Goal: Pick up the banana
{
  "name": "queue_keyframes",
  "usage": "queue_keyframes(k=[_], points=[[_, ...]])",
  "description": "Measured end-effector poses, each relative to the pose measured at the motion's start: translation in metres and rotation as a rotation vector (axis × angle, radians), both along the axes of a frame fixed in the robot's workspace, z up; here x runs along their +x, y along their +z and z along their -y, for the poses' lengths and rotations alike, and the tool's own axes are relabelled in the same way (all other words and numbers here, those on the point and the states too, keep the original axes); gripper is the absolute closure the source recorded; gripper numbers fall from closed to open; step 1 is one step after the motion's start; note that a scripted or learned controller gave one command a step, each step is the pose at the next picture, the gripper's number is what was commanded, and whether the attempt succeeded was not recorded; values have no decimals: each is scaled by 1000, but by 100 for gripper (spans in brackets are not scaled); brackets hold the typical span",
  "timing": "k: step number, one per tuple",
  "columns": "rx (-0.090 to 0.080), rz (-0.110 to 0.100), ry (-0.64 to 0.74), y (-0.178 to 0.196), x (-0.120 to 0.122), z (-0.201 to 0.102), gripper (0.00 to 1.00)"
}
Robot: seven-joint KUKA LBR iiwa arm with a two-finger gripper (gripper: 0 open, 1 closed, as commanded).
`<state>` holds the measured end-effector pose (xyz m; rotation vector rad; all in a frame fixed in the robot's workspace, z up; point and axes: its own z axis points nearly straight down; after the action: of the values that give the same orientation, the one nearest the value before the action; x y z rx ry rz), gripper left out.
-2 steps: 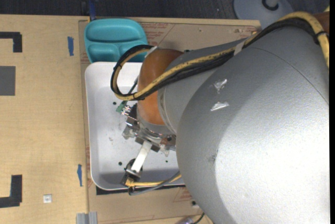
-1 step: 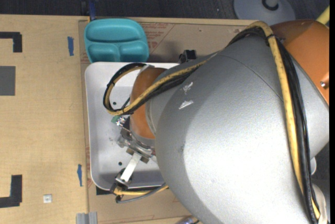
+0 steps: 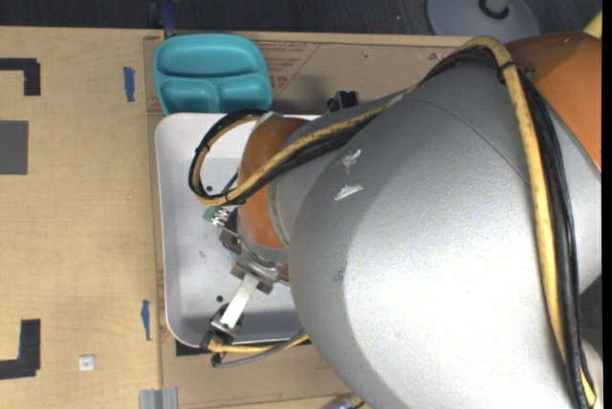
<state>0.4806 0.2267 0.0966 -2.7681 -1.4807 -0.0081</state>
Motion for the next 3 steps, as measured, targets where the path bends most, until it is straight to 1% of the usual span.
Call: queue_keyframes(k=[1,2,3], points=[[0,0,0,0,0,0,0],[-5,-7,-310,29,-2,2,0],[-4,-6,-332,78,23,19,0]])
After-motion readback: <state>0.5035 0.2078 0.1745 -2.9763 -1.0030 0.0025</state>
